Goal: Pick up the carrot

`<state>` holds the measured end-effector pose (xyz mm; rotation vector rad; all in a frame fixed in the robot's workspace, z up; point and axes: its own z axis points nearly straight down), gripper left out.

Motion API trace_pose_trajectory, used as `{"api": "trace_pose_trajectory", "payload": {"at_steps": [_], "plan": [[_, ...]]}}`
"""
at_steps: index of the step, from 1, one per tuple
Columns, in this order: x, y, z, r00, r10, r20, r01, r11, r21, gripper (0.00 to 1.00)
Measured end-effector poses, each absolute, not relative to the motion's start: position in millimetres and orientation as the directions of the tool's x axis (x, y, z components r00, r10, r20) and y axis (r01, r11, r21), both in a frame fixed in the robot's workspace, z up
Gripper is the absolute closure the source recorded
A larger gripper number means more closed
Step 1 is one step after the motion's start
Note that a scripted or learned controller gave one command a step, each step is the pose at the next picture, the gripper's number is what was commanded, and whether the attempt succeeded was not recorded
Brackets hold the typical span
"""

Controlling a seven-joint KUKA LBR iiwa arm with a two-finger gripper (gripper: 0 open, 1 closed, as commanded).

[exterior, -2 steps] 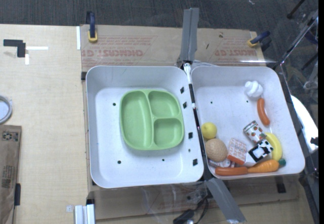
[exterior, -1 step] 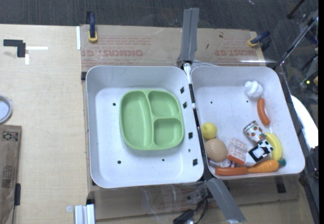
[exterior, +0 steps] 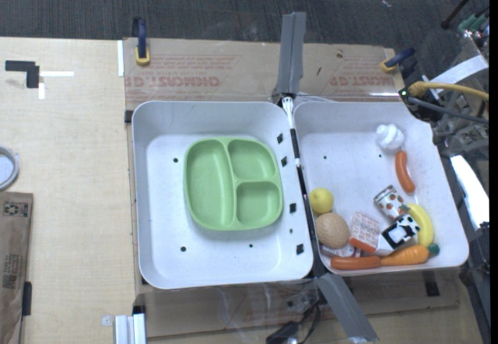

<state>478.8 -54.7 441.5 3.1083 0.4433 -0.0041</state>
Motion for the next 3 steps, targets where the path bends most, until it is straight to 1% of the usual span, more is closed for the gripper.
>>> {"api": "trace_pose_trajectory", "payload": {"at_steps": [1,2,3], "plan": [[478.0,-173,440,0.976,0.216,-0.006,0.216,-0.976,0.0,1.0],[478.5,-105,441,0.98,0.2,-0.005,0.2,-0.98,0.0,1.0],[478.7,-49,441,0.98,0.198,-0.003,0.198,-0.98,0.002,1.0]]}}
